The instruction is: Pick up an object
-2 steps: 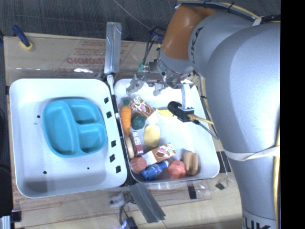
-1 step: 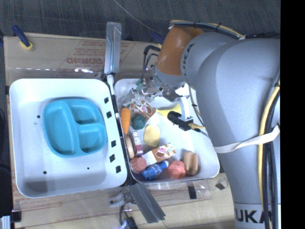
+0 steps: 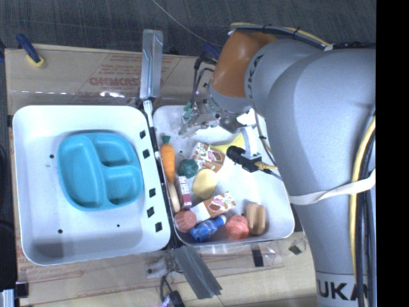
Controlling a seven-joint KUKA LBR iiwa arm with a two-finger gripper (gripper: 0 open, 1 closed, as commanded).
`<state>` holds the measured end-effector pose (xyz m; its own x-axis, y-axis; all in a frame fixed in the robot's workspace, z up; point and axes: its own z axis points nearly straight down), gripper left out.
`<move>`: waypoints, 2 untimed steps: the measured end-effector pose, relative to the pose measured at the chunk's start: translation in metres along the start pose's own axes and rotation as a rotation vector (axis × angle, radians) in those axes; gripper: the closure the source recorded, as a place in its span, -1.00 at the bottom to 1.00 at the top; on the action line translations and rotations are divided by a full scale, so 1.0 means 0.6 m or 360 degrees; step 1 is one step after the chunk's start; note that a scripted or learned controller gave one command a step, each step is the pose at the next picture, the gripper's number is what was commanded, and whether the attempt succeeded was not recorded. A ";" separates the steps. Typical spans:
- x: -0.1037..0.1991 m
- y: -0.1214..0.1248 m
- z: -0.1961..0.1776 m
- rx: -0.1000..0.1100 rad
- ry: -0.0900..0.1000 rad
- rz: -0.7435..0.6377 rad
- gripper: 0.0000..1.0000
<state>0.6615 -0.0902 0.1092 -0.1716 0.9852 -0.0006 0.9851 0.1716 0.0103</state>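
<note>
Gripper [image 3: 192, 121]: low at the right white bin's [image 3: 276, 190] far end; grip possibly closed, too blurred to tell.
Objects: orange plastic carrot [image 3: 168, 161], pale yellow lemon [image 3: 204, 183] lay nearby.
Left bin [image 3: 38, 190]: held blue divided tray [image 3: 100, 169].

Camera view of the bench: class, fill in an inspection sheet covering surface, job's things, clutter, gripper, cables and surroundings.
Surface: two white bins side by side; left bin bears a blue divided tray.
Job's things: right bin holds a carrot, yellow lemon-like piece, hot dog bun, blue item, small printed packets.
Clutter: objects crowd together at the bin's near end, several touching.
Gripper: gripper low over the right bin's far end; nothing seen held.
Cables: thin cable on the floor behind.
Surroundings: cardboard under the bins, dark floor.
</note>
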 end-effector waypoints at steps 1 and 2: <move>0.000 -0.001 0.001 0.0002 0.0000 -0.0001 -1.00; 0.033 -0.107 -0.143 0.0014 0.0002 -0.0434 -1.00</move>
<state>0.5942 -0.0817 0.1945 -0.4307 0.9025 -0.0008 0.9025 0.4307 0.0015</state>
